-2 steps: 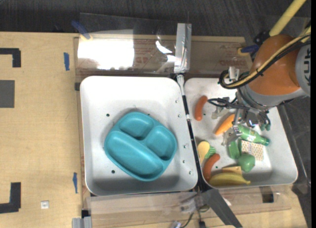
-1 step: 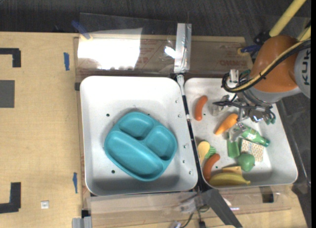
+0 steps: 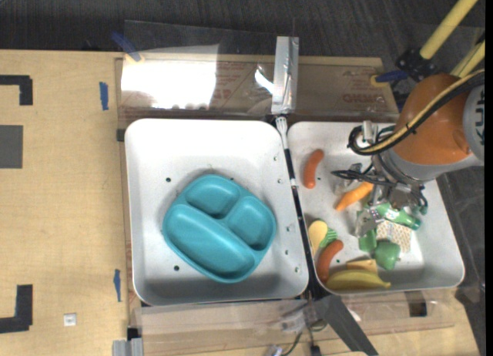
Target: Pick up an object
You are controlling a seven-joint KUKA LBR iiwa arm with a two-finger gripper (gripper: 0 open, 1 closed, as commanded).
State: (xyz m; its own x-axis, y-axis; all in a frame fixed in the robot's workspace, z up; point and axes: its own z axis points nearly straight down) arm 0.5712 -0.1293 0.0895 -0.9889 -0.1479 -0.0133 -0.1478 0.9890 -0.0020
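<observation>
1. Over the right bin (image 3: 451,266) you see the gripper (image 3: 383,206) lowered among the toy food, with the orange-banded arm (image 3: 435,127) coming in from the right. You cannot tell from this view whether it is spread or closed, nor whether anything sits in it; cables and the wrist body cover that part.
2. Candidates for the pick lie crowded in that bin: an orange carrot (image 3: 353,196) just left of the gripper, a green pepper (image 3: 386,253) below it, a white-and-green packet (image 3: 398,226) beside it, a banana (image 3: 359,279) along the near wall, two red sausages (image 3: 312,168) (image 3: 330,254) and a small corn cob (image 3: 319,233).
3. Your main risk, in my judgement, is the clutter: pieces touch, so a closing gripper may nudge a neighbour, pinch two at once, or slip off a rounded toy.
4. Left bin (image 3: 146,146) holds a teal divided plate (image 3: 220,226), well apart from the action.
5. Around both bins you have a plywood bench (image 3: 58,193), clear plastic sheeting (image 3: 200,81) behind, and dark floor beyond.
</observation>
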